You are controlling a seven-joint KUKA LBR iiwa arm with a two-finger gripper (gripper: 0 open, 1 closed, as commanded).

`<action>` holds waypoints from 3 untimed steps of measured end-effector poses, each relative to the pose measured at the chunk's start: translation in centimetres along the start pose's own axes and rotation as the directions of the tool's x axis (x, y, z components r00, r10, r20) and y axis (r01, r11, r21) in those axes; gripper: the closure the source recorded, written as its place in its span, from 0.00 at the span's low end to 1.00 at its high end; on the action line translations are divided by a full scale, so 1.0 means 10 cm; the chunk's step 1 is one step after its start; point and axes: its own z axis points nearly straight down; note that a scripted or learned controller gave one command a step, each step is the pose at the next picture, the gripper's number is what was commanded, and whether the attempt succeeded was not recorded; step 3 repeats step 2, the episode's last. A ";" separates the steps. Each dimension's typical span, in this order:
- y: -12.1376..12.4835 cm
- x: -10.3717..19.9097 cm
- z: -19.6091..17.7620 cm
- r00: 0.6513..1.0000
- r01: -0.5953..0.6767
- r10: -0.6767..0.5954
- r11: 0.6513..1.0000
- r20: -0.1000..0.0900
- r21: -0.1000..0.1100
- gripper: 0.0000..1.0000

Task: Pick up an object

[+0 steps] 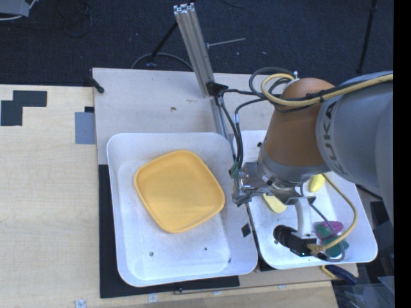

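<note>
Over the right-hand bin (357, 248), the arm (302, 130) hangs low, with the tool (246, 188) near that bin's inner edge, close to the wall shared with the left-hand bin (128, 249). Note that the wrist covers most of the tool from above. You cannot tell how far it is open, and nothing can be seen held in it.

Candidate objects:
1. A yellow plate (178, 190) lies flat in the left-hand bin, apart from the tool.
2. A small yellow piece (276, 203) lies in the right-hand bin, just beside the tool and partly under the wrist.
3. A pink and green cluster (332, 228) lies further out in the same bin, towards its outer corner.

Task status: treat the pick as not yet confirmed. Every object you can see appears to rest in a bin, and none is lifted clear. Judging by position, the small yellow piece is the likeliest target, but this is an estimate only.

Remaining steps, as far as can be judged: close on an object, raise it off the bin floor, and verify that it comes up with the tool. Both bins sit on the pale surface (154, 101).
</note>
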 end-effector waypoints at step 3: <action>-0.13 0.50 -0.19 1.000 -0.003 0.003 1.000 0.001 -0.001 0.00</action>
